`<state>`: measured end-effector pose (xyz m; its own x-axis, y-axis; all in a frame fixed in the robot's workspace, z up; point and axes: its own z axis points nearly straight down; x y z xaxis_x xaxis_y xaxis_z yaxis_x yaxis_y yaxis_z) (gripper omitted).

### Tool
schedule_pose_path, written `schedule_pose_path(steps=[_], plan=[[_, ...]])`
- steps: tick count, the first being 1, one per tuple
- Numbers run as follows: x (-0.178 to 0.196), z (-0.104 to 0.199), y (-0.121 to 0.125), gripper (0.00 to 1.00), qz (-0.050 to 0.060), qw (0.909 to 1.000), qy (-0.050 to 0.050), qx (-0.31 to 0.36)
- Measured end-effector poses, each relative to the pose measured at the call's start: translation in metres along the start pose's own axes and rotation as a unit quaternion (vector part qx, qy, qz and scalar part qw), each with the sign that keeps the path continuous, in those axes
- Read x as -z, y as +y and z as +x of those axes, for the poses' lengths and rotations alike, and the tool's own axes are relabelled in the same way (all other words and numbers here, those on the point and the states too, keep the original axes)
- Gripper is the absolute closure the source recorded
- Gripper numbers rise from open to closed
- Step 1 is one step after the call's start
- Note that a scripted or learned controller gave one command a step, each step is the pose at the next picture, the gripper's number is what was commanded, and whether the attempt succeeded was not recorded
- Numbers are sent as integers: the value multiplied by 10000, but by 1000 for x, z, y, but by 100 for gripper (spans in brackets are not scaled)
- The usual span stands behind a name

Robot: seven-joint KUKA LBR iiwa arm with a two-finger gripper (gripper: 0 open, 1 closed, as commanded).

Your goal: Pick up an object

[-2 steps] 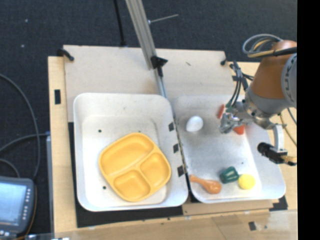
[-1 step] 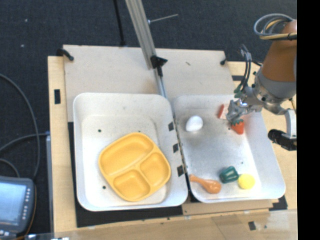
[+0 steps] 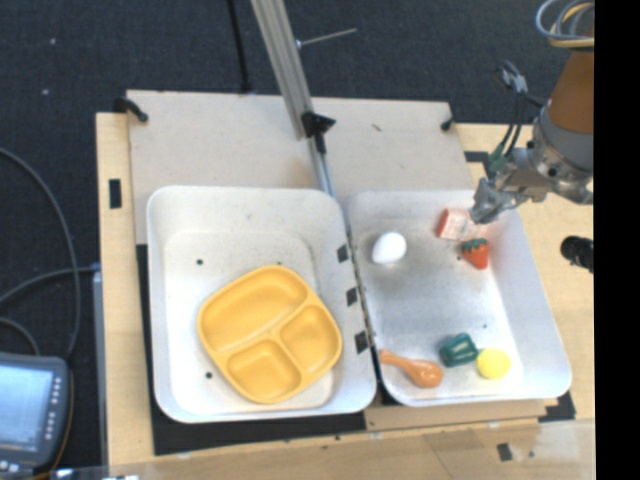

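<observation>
The right bin (image 3: pixel 520 288) holds several small objects: a white ball (image 3: pixel 389 247), a pink-and-white packet (image 3: pixel 452 225), a red pepper-like toy (image 3: pixel 476 253), a green block (image 3: pixel 458 349), a yellow ball (image 3: pixel 492 364) and an orange spoon-shaped piece (image 3: pixel 412 368). My gripper (image 3: pixel 487 206) hangs over the bin's far right corner, just right of the packet and above the red toy. Nothing shows between its fingers.
The left bin (image 3: pixel 175 218) carries a yellow divided plate (image 3: pixel 268 332). A slanted aluminium post (image 3: pixel 290 68) rises behind the bins. A monitor (image 3: pixel 30 408) sits at the lower left, off the bench.
</observation>
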<state>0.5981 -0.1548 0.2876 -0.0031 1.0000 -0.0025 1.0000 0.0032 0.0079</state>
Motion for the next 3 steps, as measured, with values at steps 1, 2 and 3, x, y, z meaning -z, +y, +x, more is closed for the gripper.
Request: schedule_pose_path(steps=[1,2,3], plan=[[-12,60,-2,100,33,10000,16,18],[-17,111,-9,100,36,10000,16,16],[-35,155,-4,100,47,10000,14,11]])
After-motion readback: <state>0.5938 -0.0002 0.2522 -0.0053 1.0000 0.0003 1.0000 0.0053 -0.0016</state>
